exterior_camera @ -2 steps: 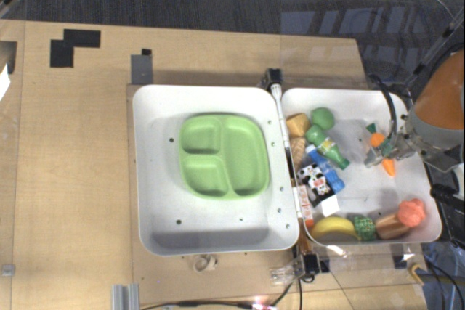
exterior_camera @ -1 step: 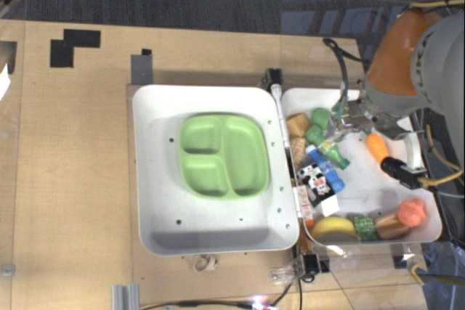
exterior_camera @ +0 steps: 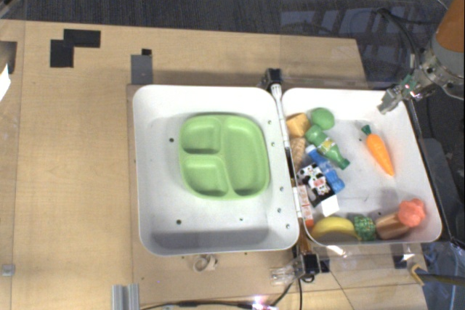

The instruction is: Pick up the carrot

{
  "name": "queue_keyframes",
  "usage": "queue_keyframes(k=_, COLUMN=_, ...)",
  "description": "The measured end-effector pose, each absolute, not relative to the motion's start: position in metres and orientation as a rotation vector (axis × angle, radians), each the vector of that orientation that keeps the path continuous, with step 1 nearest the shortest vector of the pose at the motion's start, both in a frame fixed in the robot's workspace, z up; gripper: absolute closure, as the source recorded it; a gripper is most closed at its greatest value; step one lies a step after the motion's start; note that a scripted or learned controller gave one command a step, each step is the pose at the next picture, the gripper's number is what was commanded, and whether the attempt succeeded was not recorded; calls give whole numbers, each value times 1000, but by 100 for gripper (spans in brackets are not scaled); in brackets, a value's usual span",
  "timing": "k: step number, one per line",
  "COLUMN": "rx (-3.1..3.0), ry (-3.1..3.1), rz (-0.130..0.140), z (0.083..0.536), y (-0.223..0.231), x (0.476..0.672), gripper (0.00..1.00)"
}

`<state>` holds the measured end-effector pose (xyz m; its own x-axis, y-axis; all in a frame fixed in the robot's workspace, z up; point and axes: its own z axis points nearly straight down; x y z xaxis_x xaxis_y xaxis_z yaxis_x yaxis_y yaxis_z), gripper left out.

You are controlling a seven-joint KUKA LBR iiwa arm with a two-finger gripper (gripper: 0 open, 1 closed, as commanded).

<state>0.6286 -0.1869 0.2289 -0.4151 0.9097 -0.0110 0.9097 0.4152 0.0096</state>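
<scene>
We have the carrot [exterior_camera: 379, 152] lying loose on the bare floor of the right bin [exterior_camera: 407, 178], toward its far right corner, green top pointing at the far rim and the tip pointing back toward the near right corner; nothing touches it, which should make it the easiest pick in the bin. The gripper [exterior_camera: 392, 99] hangs over the far right corner of that bin, above and just beyond the carrot's leafy end; we cannot tell from this slant how the claw stands, so we leave that open. Nothing is held between it that we can make out; we judge the approach is on, the grasp not yet made.

The clutter sits elsewhere; a green vegetable [exterior_camera: 320, 117], a blue bottle [exterior_camera: 325, 169] and a black-and-white carton [exterior_camera: 314, 182] crowd the left wall, while a banana [exterior_camera: 333, 227] and a pink toy [exterior_camera: 412, 212] line the near edge. The left bin [exterior_camera: 145, 170] carries a green divided plate [exterior_camera: 221, 156] at its centre, well apart from the action.
</scene>
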Motion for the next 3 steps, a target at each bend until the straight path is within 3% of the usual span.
queue_keyframes(k=1, rx=1688, ry=2636, rz=4, z=227, y=-184, x=629, gripper=0)
queue_keyframes(k=2, rx=1624, ry=2672, rz=6, z=89, y=-206, x=624, gripper=0)
queue_keyframes(k=3, rx=1610, ry=2674, rz=8, z=101, y=-204, x=627, gripper=100)
